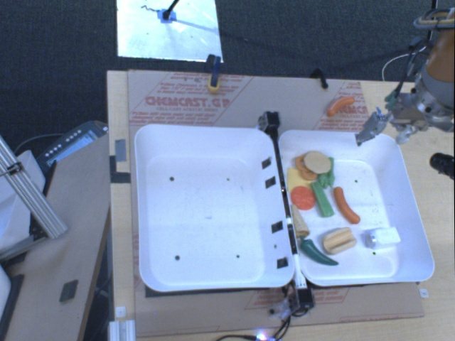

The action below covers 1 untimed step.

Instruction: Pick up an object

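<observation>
"CHEMCAST GP" printed on bench (186,99) sheet; 2 bins, right bin (409,190) w/ approx. 10 toy foods (323,201), 1 sausage (341,105) outside; end effector (384,128) over bin's far edge, fingers apart, holding nothing.

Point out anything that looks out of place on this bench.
One orange sausage-shaped toy lies outside both bins, on the board beyond the right bin's far rim, while the other toy foods sit inside that bin. Nothing else stands out.
</observation>
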Each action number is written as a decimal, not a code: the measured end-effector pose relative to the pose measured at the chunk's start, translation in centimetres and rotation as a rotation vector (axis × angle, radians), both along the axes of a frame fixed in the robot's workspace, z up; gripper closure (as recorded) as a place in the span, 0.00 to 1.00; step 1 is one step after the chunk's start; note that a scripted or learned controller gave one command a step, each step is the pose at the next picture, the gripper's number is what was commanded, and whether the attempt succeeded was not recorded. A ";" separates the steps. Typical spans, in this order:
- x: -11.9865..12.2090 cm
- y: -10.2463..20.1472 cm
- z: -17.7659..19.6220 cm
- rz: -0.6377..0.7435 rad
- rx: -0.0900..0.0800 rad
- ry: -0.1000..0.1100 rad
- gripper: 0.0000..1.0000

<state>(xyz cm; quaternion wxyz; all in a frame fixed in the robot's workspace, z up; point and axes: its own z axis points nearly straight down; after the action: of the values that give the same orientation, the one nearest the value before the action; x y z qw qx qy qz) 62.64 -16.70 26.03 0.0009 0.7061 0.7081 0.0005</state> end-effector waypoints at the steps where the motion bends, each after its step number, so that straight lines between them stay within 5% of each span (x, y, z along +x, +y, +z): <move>1: -0.7 0.1 -14.0 -0.002 0.003 0.012 0.00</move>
<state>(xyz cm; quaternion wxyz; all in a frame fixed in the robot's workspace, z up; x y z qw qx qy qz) 61.94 -16.61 12.05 -0.0044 0.7066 0.7076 -0.0025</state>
